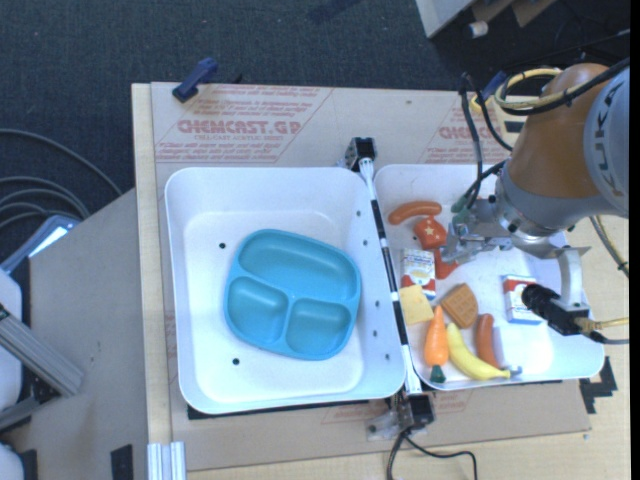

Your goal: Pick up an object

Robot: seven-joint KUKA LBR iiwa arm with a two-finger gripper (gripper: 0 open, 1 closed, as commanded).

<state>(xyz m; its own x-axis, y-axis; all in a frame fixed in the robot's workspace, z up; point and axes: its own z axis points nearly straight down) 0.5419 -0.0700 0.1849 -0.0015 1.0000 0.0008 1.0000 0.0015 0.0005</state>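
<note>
— What do we see in the two bins?

— In the left bin (pixel 190 268) we see a blue divided plate (pixel 291 293) lying flat near the middle. The right bin (pixel 560 363) holds the toy food. There is a sausage (pixel 414 211) near the top and a small tomato (pixel 431 232) just below it. Lower down there is a white packet (pixel 418 265), a yellow cheese piece (pixel 415 304), a brown cracker (pixel 461 305), a carrot (pixel 436 340), a banana (pixel 470 356) and a second sausage (pixel 486 338). A small red and white box (pixel 520 301) lies at the right side.

— And where is the gripper?

— The gripper (pixel 455 250) hangs over the upper part of the right bin, just beside the tomato and the white packet. We cannot tell if it is released or clenched, because the wrist covers it from above. We see no object lifted.
</note>
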